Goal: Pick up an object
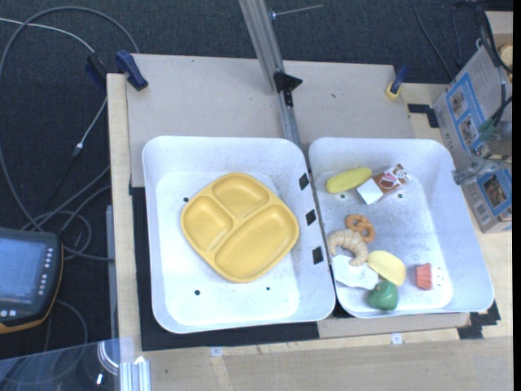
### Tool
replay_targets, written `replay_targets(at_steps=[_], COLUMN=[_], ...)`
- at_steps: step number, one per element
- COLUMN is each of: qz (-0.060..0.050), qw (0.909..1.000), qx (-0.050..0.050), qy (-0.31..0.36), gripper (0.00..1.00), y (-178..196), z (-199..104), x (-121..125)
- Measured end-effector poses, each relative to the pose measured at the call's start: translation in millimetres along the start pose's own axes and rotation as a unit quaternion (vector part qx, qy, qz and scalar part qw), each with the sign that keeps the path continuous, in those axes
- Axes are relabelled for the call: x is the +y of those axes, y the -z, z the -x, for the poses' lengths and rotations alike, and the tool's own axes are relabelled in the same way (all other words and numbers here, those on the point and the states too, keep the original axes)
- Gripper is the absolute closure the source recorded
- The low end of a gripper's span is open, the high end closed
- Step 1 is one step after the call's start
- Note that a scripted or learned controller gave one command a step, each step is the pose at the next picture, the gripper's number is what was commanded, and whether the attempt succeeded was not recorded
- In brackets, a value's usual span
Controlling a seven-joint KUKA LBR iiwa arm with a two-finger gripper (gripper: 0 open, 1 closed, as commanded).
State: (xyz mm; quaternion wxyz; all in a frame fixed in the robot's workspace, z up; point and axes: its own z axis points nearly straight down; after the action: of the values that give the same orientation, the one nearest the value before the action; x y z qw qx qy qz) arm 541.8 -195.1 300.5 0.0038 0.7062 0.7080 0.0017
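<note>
Small toys crowd the right bin (464, 218): a corn cob (348, 179), pretzel (360, 227) and croissant (348, 242), loosely scattered for picking. A yellow tray (239, 226) fills the left bin (163, 210).

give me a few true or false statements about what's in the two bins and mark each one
1. A yellow divided plate lies in the left bin. True.
2. The plate has five compartments. False: it has three.
3. The small toy foods all lie in the right bin. True.
4. The pretzel sits on the yellow plate. False: it lies on the floor of the right bin, just above the croissant.
5. The yellow corn cob lies near the far side of the right bin. True.
6. The green pepper-like piece lies at the far left corner of the left bin. False: it is at the near edge of the right bin.
</note>
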Motion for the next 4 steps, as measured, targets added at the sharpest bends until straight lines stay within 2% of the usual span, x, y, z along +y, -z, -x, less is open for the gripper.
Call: replay_targets(at_steps=[1,2,3,4], qz=[-0.005,-0.005,-0.005,-0.006], qw=[1.0000,1.0000,1.0000,1.0000], qx=[0.003,0.003,0.003,0.003], qy=[0.001,0.002,0.002,0.002], gripper=[1.00,1.00,1.00,1.00], y=[-13,-27,-25,-42], z=[-43,-94,-148,-197], x=[-6,-3,-3,-16])
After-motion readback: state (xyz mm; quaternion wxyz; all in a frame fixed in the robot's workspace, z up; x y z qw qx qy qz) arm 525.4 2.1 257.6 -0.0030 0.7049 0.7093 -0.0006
